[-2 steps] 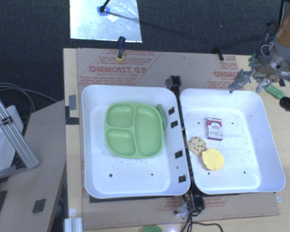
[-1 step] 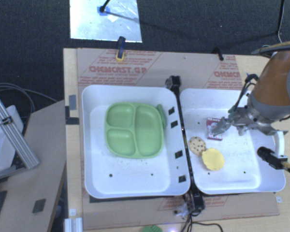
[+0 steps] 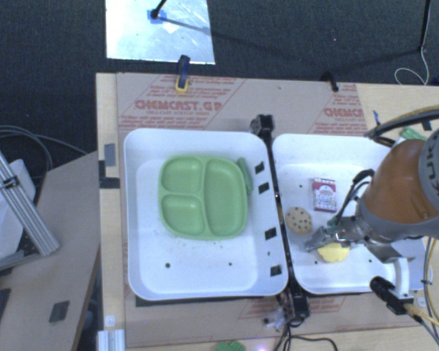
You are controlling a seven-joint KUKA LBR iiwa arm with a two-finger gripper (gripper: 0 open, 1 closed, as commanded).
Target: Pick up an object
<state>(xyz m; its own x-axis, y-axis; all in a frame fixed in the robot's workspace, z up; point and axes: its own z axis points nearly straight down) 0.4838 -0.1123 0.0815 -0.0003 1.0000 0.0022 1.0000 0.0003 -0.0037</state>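
The gripper (image 3: 323,241) is low in the right bin (image 3: 351,151), at the near side of it, and its dark fingers point to the left, away from the grey arm (image 3: 406,192) with the orange band that comes in from the right. Whether the fingers are apart or together I cannot tell, because from above they look like one dark shape. Just under the wrist and a little nearer to me lies a small yellow object (image 3: 334,252); it is touching or almost touching the lower side of the gripper, but I do not see it between the fingers, so I would not say it is held. This is the relation that matters, I think: the yellow object lies beside and slightly behind the fingertips, towards the arm, not in front of them. It is rounded, with its longer side going about left to right. A little further, up and left of the fingertips, is a round speckled ball (image 3: 299,219), near but apart from them. Further again is a small red and white packet (image 3: 325,194), lying flat with its long side pointing away from me. In the left bin (image 3: 154,269), well apart from the gripper, is a green divided plate (image 3: 205,197). The yellow object seems to me the nearest candidate.
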